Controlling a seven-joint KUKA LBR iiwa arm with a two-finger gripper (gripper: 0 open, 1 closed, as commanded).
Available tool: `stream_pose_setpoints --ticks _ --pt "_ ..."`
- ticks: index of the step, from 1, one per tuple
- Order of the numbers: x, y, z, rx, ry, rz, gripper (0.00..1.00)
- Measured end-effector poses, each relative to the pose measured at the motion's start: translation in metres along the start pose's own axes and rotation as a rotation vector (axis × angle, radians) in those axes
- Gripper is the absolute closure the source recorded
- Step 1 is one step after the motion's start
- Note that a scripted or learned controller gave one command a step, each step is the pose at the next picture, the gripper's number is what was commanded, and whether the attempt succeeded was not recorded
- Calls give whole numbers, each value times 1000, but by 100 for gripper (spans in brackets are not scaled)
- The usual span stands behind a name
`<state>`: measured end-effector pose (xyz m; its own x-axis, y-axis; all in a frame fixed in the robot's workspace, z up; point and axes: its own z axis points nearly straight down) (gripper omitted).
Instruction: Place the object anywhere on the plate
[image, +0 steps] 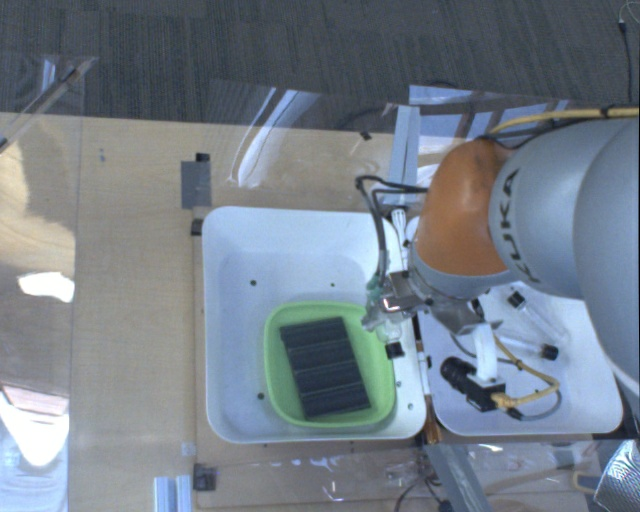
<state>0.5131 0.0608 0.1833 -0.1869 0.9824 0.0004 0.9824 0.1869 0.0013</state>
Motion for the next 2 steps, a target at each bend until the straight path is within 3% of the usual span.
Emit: stream_pose_setpoints --ticks 1,2 --pt "0 0 0 0 0 1 0" --pt "0 3 -40 -2 -1 84 0"
